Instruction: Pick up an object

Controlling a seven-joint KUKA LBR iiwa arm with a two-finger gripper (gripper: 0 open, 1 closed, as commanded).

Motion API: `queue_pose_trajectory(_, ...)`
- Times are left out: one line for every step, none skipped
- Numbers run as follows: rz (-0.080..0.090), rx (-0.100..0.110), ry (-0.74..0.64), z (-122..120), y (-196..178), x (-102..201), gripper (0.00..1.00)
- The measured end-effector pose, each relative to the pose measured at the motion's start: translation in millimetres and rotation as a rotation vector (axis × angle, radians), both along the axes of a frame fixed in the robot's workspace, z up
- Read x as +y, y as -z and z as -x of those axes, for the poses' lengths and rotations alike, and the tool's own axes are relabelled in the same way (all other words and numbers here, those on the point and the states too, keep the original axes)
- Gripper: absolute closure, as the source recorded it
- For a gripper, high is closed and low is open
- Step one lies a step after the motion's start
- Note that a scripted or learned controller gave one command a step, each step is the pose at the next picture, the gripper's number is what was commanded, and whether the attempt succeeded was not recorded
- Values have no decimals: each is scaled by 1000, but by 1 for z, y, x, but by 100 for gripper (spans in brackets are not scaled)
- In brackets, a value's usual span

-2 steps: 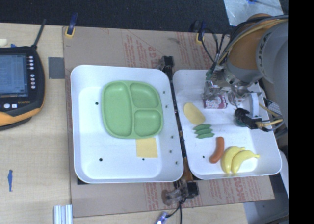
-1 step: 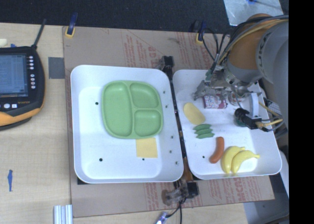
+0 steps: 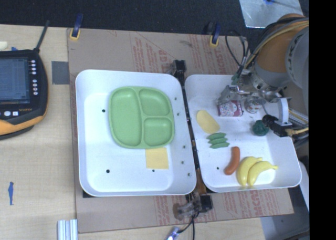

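Pink-and-white packet [image 3: 230, 108] lies in the far part of the right bin [image 3: 283, 173], directly under the gripper [image 3: 236, 93], which hangs over it; whether the gripper is open or closed, or touching the packet, I cannot tell. Nearer lie a yellow lemon-like piece [image 3: 208, 122], green pea pods [image 3: 218, 140], a sausage [image 3: 232, 160], bananas [image 3: 254, 170] and a dark green item [image 3: 259, 127]. The left bin [image 3: 94, 170] holds a green divided plate [image 3: 141, 116] and a yellow cheese slice [image 3: 157, 158].

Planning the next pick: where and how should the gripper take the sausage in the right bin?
Grip the sausage across its narrow middle, coming straight down from above. It lies flat and nearly lengthwise up the bin, so its long sides probably suit the fingers. The bananas sit close on its right, so the left side looks freer.
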State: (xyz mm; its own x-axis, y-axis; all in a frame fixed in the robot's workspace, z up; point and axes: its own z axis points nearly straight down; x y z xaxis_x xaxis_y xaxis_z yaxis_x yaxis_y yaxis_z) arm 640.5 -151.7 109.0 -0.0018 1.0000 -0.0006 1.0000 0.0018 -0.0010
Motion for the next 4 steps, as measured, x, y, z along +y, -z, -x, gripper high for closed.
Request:
queue_pose_trajectory(-26,3,-9,-20,13,-30,0)
queue_pose_trajectory(-31,1,-11,-21,-6,-44,0)
queue_pose_trajectory(-11,-2,-5,-10,-43,-49,0)
queue_pose_trajectory(6,-7,-3,-19,-4,1,0)
